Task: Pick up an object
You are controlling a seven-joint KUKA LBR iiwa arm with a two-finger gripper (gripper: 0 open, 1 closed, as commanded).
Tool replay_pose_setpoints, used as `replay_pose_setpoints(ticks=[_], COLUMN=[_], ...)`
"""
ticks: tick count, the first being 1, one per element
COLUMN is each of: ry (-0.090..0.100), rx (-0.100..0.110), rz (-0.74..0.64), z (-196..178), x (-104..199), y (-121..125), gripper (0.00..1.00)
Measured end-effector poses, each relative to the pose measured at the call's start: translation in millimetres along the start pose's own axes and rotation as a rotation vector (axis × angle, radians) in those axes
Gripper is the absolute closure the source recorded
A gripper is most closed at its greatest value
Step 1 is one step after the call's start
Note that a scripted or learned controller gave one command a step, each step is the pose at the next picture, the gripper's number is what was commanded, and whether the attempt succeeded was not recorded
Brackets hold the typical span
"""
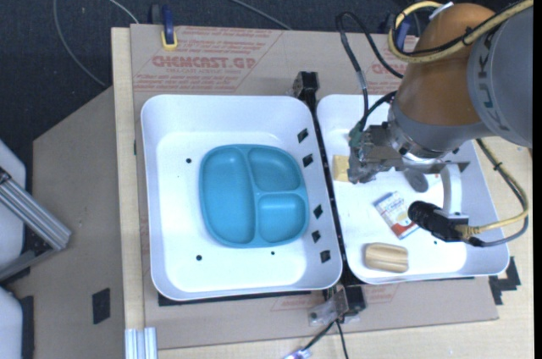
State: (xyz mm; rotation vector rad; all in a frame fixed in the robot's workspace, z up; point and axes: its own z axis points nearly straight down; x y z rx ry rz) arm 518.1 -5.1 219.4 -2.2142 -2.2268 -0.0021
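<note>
Dark carpet with loose cables surrounds a brown board that carries two shallow white bins side by side

Seen from above at a slant, the left bin holds a blue divided plate lying flat near its middle. The right bin holds a tan, bun-shaped block near its front edge, a small red and white packet just behind it, and a small yellow piece against the wall between the bins

The grey arm with its orange band reaches in from the right. Its gripper hangs low over the right bin, just beside the yellow piece; whether it is spread or closed cannot be told, and nothing can be seen held in it

Judging from this, the yellow piece is the nearest target. A good pick would centre over it, allow for the bin wall crowding one side, then close and lift straight up
</note>
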Motion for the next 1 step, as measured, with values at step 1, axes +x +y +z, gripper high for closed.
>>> replay_pose_setpoints(ticks=[1], ry=[0.0], rx=[-0.001], rz=[0.0], z=[-9.6], x=[55.6], y=[-3.7], gripper=[1.0])
